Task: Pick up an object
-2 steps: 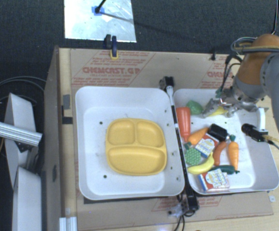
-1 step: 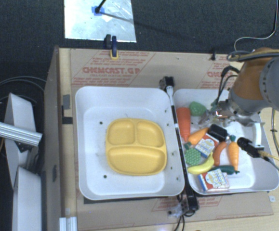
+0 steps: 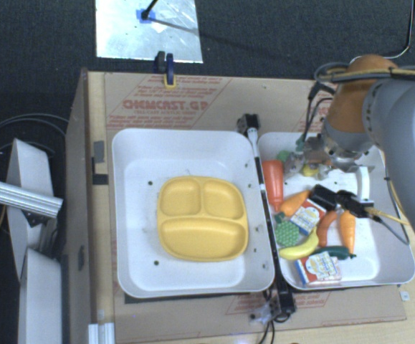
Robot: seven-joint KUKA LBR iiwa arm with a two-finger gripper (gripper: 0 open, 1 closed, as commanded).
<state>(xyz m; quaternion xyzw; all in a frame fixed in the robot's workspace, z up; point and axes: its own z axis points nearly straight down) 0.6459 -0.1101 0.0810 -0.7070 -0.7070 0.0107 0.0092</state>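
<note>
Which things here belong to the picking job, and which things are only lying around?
For the job:
- gripper
- right bin
- toy carrot
- toy banana
- small carton

Lying about:
- yellow divided plate in the left bin
- cardboard sheet
- blue-and-yellow clamp

The right bin (image 3: pixel 390 267) holds toy food: a red-orange carrot (image 3: pixel 272 180) at nine o'clock, a yellow banana (image 3: pixel 299 248) at six, two small cartons (image 3: pixel 320 267), and an orange carrot (image 3: pixel 347 230) near centre
</note>
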